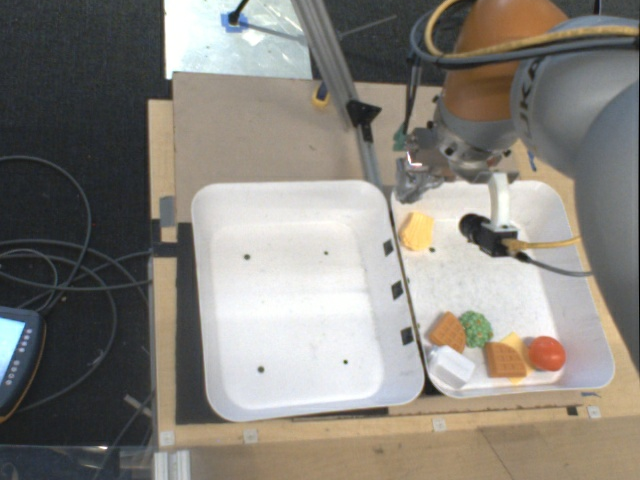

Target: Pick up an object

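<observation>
My gripper [411, 184] hangs over the back left corner of the right bin [560, 268], under the orange-banded wrist. Just in front of it and a little below in the view lies a yellow cheese-like wedge [417, 231], apart from the gripper. At the bin's front edge sit an orange waffle piece [447, 331], a green broccoli [476, 326], a second waffle piece [505, 360], a red tomato [546, 352] and a white block [452, 368].
The left bin [215, 268] adjoins the right one along a shared rim with black clips [396, 289]. A slanted grey pole [330, 53] crosses behind the bins. A black fitting with a yellow cable [487, 235] hangs from the arm over the right bin.
</observation>
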You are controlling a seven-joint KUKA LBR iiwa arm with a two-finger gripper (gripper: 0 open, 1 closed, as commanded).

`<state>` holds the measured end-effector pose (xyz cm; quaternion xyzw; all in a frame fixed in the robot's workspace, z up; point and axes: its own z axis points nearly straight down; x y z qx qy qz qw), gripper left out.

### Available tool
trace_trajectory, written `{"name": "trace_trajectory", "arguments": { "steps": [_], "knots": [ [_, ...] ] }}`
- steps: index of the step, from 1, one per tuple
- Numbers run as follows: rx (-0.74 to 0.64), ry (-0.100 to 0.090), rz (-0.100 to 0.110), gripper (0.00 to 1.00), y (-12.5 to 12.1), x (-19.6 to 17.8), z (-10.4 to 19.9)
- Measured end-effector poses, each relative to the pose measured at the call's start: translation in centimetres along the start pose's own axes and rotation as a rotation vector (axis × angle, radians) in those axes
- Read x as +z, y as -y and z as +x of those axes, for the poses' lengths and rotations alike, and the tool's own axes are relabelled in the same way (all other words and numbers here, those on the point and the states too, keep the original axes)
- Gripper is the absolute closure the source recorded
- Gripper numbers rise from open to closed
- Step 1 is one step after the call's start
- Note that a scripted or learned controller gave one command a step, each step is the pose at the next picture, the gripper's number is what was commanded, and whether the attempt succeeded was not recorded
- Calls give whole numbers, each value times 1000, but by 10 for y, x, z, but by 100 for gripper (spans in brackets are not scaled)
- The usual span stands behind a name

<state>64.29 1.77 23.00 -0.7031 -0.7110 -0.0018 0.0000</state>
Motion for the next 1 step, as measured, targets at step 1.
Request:
{"name": "trace_trajectory", "arguments": {
  "steps": [1],
  "knots": [
    [0, 0, 0, 100, -4, 5, 57]
  ]
}}
